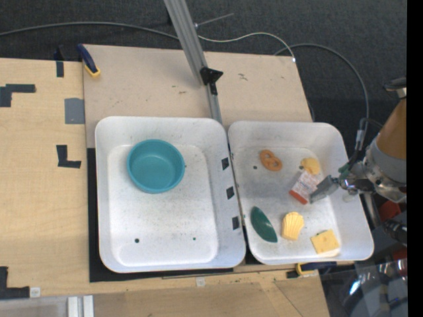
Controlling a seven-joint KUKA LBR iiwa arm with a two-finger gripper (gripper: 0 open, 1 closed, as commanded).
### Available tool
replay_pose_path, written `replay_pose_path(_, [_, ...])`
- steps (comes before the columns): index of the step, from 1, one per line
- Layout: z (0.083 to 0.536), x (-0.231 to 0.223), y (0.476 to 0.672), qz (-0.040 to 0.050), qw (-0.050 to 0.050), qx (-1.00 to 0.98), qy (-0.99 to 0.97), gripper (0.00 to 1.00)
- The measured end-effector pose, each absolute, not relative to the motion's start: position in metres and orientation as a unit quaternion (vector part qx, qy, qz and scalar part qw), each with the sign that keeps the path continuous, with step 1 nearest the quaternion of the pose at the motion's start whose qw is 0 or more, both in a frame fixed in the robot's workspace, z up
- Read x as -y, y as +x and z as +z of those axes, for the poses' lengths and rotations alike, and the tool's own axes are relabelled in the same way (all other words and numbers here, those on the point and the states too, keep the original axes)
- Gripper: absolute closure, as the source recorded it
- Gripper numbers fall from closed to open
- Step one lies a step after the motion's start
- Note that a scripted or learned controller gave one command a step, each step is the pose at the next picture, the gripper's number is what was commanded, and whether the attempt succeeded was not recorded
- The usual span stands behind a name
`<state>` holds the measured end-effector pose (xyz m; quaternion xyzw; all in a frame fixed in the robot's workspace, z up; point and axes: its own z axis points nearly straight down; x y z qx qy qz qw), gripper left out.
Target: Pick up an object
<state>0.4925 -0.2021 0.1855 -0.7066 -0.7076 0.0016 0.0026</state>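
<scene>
Camera view: the gripper (325, 189) is seen over the right bin (344, 144), beside a small red-and-white packet (303, 187); its grip state cannot be told.

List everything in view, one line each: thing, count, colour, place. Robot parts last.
bins: 2, white, side by side on the bench
bowl: 1, teal, left bin, upper left
brown item: 1, orange-brown, right bin, upper middle
yellow items: 3, yellow, right bin: one upper right, two near the front
packet: 1, white and red, right bin, centre, at the gripper tip
green item: 1, dark green, right bin, front left
pole: 1, grey, slanting from the top to the bins
cables: black and white, behind the bench
clamp: 1, blue and yellow, bench's far left
gripper: 1, dark grey, over the right bin's right side
</scene>
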Motion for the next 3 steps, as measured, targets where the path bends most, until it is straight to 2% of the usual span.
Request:
replay_pose_path(1, [0.141,0.205,0.489,0.0018,0.003,0.707,-0.707,0.0])
replay_pose_path(2, [0.153,0.204,0.49,0.0007,0.002,0.708,-0.706,1.0])
replay_pose_path(3, [0.217,0.203,0.492,-0.001,-0.002,0.708,-0.706,1.0])
